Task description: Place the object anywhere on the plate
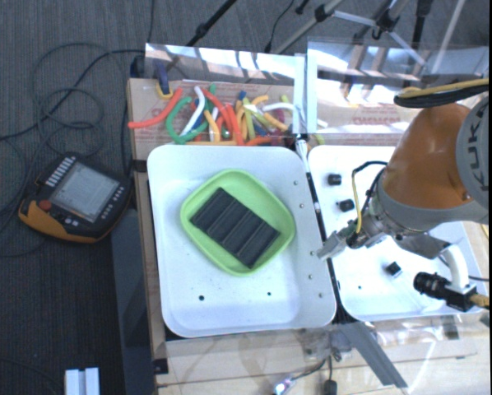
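**Dark block sits on the green plate; arm hangs over the right bin**

You have the bench (229, 360) carrying 2 white bins side by side. The left bin (229, 303) takes up its middle, and the right bin (378, 299) runs to its right edge.

The arm (431, 159) reaches in from the right and covers much of the right bin, its orange band tilted toward the seam between the bins. Its claw (345, 241) hangs just beside that seam, on the right bin's side. You cannot tell from this slant whether the claw is released or clenched, and nothing shows in it.

The green plate (198, 196) lies in the middle of the left bin, a fair target for a drop. The dark ribbed block (234, 225) lies flat across the plate's centre, inside its rim, so you may judge the task met as things stand.

Along the bench's far edge, coloured cables (213, 113) are heaped out of the working area. Small black bits (392, 267) dot the right bin.
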`<state>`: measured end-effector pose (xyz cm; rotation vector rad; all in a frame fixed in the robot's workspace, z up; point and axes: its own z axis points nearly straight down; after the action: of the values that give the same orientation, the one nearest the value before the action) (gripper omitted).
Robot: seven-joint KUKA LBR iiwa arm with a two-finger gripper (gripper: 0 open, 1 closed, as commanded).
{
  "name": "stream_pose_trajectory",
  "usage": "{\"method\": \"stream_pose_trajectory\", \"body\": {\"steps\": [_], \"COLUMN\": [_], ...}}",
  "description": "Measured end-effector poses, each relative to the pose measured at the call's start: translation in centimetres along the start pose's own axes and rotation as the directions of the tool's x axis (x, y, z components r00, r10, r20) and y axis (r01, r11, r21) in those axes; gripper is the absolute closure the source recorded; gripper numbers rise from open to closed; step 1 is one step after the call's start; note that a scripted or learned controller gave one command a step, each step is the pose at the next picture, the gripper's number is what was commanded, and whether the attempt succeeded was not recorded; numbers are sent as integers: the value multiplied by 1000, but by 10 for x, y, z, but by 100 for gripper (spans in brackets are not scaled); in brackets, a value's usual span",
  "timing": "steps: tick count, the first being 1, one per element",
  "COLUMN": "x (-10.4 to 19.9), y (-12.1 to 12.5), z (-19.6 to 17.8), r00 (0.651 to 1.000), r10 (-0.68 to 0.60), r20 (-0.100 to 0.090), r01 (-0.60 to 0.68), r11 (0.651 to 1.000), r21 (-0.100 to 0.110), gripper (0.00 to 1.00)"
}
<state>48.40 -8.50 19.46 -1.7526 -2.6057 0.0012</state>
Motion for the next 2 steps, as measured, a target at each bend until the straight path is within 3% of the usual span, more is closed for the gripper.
{"method": "stream_pose_trajectory", "body": {"steps": [1,2], "x": [60,60], "y": [40,40], "z": [12,12], "r00": [972,972], "r10": [-234,-234], "r20": [-2,-2], "r01": [234,234], "r11": [972,972], "r21": [2,1], "gripper": [100,0]}}
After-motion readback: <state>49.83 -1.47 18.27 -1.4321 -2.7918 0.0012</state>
